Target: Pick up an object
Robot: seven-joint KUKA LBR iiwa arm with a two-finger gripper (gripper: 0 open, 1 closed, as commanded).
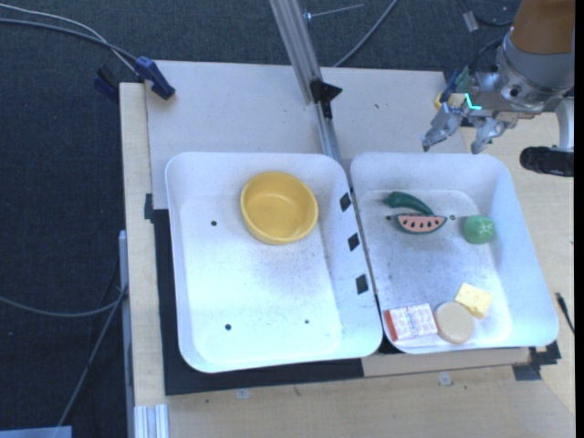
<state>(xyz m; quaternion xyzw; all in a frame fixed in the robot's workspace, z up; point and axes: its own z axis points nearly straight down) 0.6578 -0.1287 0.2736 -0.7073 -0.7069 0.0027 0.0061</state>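
A robotics lab test station.
A pale wooden surface (237, 108) on dark carpet (55, 199) carries two white bins (274, 345), with loose cables (55, 26), a blue clamp (155, 78) at its corner, a slanted metal pole (292, 26) and a grey-and-orange arm (538, 35).

I can read no words, numbers or brands anywhere here. The one thing that looks printed is the small red-and-white packet (410, 322) just left of the round beige disc (453, 322) in my right bin (511, 199), but its marking is too small to make out.
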